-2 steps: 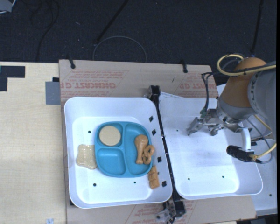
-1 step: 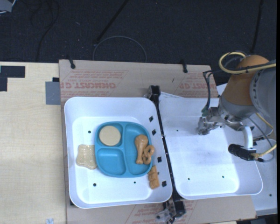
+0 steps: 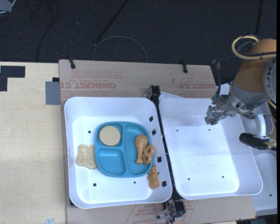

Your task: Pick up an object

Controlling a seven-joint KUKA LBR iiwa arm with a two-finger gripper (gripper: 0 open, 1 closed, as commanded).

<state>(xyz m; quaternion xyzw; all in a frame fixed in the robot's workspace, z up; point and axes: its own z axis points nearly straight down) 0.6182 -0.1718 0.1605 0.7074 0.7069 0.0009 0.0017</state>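
A blue divided plate (image 3: 113, 161) lies in the left bin (image 3: 84, 107). On it rest a round tan cookie (image 3: 109, 135) and a tan drumstick-shaped piece (image 3: 142, 147) with a pretzel-like piece (image 3: 149, 154) beside it. A pale bread slice (image 3: 87, 156) lies left of the plate, and a small brown piece (image 3: 153, 177) sits at the plate's lower right corner. My gripper (image 3: 213, 116) hangs over the upper right part of the right bin (image 3: 210, 181), far from all these objects, with nothing seen between its fingers.
A black divider (image 3: 159, 139) runs between the two bins. The grey arm with its orange band (image 3: 256, 73) enters from the right edge. A black handle-like part (image 3: 255, 141) sticks out by the right bin's rim. Cardboard lies under both bins.
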